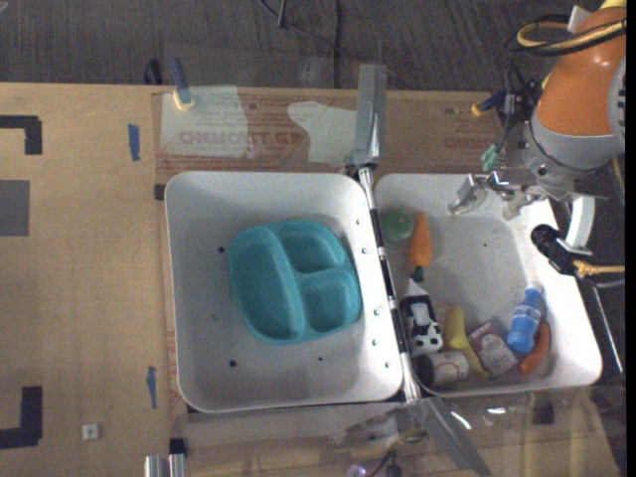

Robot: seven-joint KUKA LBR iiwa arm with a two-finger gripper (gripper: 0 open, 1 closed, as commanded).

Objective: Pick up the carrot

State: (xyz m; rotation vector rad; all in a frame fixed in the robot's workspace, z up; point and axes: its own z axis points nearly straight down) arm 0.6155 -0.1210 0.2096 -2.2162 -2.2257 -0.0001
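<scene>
Teal divided plate (295, 280) in left bin (194, 356), carrot (421, 240) in right bin (497, 241), end effector (473, 193) spread, holding nothing

carrot (421, 240): orange
divided tray (295, 280): teal, plain
left bin (199, 217): white
right bin (497, 251): white, faintly speckled floor
round thing (398, 226) at the carrot's 10 o'clock: pale green
cow toy (424, 326): black-and-white patches
banana (458, 329): yellow
bottle (526, 321): blue
arm (584, 87): grey with orange band
bench (79, 266): tan, blue tape marks
</scene>
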